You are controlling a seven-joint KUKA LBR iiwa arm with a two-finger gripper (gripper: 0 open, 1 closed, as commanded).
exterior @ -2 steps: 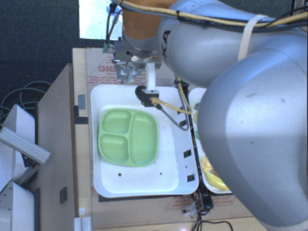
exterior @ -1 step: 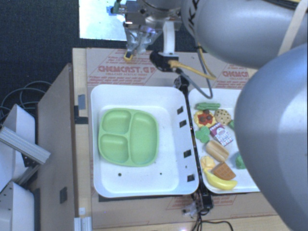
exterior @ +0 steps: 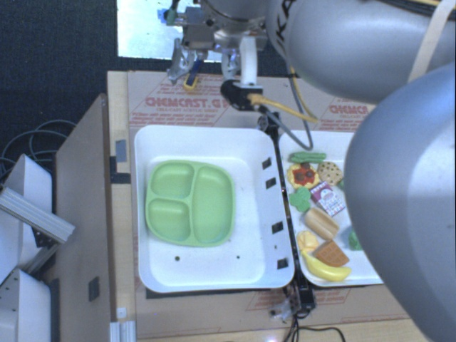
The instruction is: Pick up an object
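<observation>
My gripper hangs high over the cardboard behind the left bin, far from any object. Its fingers stand apart with only cardboard showing between them. The right bin holds several toy foods: a green bean pod, a pizza slice, a cookie, a red and white packet, a hot dog bun, a brown wedge and a banana. The arm's large grey body hides the right part of that bin.
A green divided plate lies in the left bin. A black divider with clips runs between the bins. A yellow cable trails from the wrist. Grey brackets and cables lie off the bench at left.
</observation>
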